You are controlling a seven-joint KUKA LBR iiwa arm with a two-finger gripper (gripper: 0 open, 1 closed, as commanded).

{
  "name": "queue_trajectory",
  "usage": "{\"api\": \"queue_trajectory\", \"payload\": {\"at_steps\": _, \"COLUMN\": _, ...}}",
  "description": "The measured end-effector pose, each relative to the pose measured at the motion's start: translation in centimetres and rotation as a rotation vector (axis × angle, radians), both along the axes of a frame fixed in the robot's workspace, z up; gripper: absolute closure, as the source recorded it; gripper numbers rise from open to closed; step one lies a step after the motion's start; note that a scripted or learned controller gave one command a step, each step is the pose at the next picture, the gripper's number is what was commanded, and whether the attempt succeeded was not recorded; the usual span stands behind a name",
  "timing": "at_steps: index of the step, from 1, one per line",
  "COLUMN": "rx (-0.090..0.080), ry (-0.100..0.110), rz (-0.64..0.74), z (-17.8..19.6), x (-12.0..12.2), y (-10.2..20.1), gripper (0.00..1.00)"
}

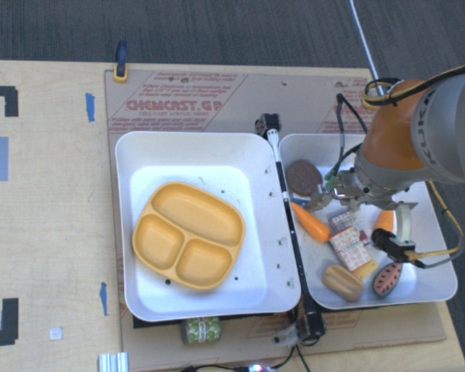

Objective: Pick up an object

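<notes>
Two white bins are seen on the surface. The left bin (132,208) holds a yellow divided plate (187,235). The right bin (442,285) holds small toy foods: a brown disc (302,175) at 11 o'clock, a carrot (311,222) at 9 o'clock, a printed carton (349,246) near the centre, a bread roll (342,282) at 7 o'clock, a melon slice (386,279) at 5 o'clock and an orange piece (384,221) at 3 o'clock. The arm (403,142) is lowered over the upper middle of this bin, with the gripper (342,194) placed between disc and carton; whether the jaws are released or clenched cannot be told, and nothing is seen between them. The carrot, lying tilted just beside the bin's left wall, is judged the nearest candidate: probably light, rigid plastic, smooth and tapered, so liable to slip. It is best taken across its thicker orange end, the jaws set square to its long axis. The flat disc offers little to pinch.
</notes>
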State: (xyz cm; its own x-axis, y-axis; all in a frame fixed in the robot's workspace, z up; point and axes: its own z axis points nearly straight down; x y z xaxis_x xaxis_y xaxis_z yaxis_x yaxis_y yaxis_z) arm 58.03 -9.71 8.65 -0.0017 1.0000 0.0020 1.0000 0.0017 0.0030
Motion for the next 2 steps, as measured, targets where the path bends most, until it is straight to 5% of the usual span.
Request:
{"api": "queue_trajectory", "payload": {"at_steps": 1, "rx": -0.003, "ry": -0.006, "rz": -0.001, "z": 1.14, "x": 0.16, "y": -0.12, "gripper": 1.0}}
{"api": "queue_trajectory", "payload": {"at_steps": 2, "rx": -0.003, "ry": -0.005, "rz": -0.001, "z": 1.12, "x": 0.14, "y": -0.12, "gripper": 0.0}}
